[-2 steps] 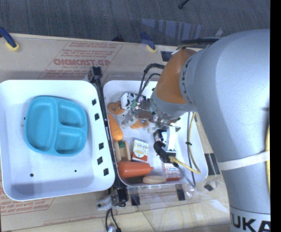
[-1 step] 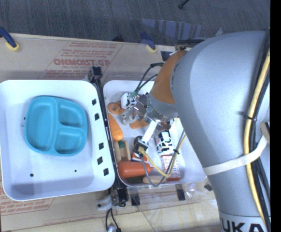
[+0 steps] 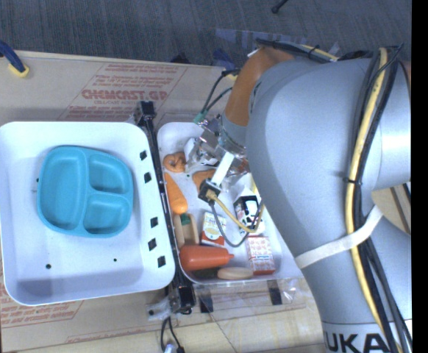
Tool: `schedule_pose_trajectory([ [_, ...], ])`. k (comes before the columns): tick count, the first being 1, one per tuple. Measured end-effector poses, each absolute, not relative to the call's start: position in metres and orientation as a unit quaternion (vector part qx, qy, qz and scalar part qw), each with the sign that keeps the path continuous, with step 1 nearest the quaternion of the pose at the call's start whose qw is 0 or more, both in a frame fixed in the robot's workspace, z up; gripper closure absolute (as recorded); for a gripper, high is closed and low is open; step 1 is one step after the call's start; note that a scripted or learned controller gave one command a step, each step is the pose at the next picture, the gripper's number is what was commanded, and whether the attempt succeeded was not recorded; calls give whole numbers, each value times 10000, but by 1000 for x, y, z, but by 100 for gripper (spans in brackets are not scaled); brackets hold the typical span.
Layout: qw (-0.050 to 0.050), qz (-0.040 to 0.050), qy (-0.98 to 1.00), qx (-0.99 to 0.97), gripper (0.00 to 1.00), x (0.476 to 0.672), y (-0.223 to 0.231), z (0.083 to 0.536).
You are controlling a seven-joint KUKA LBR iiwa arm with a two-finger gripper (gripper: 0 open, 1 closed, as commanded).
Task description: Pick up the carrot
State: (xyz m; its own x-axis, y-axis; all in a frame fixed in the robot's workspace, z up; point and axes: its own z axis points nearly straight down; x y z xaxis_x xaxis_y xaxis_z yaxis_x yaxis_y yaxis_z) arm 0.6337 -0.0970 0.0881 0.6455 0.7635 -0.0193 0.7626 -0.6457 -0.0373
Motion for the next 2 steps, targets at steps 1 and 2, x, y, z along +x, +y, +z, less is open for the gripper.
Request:
schedule_pose_trajectory([
  [1,9,-40,-3805,-9248,0,594,-32,197],
  [2,24,9,-4207,-9072,0,597,52,191],
])
